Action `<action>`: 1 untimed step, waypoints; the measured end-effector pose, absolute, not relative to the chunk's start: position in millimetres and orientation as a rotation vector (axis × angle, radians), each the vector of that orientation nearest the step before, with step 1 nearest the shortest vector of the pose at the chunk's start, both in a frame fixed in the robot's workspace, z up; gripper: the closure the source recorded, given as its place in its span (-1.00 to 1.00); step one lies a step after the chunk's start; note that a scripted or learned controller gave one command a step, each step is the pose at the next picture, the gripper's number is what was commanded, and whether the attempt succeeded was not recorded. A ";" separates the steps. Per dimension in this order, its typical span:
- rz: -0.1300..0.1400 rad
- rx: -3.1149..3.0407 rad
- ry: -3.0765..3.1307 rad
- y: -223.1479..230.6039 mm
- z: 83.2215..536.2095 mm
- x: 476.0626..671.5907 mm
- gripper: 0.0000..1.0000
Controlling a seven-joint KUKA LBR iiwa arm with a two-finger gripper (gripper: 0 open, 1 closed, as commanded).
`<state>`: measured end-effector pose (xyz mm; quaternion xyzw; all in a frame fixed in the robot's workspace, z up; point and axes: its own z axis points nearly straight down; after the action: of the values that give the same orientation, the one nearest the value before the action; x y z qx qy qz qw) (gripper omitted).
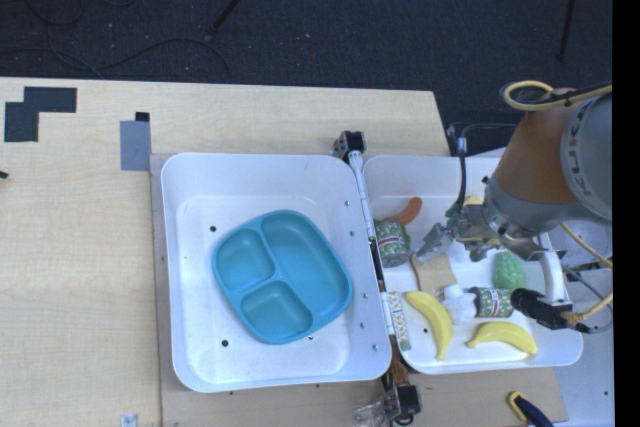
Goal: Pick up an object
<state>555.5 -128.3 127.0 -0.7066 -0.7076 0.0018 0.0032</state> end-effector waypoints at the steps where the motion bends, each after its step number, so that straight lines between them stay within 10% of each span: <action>1: 0.001 -2.220 -2.219 -114.8 87.0 511.1 -1.00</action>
<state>511.1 -114.8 87.0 -0.7074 -0.7069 0.0002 0.0013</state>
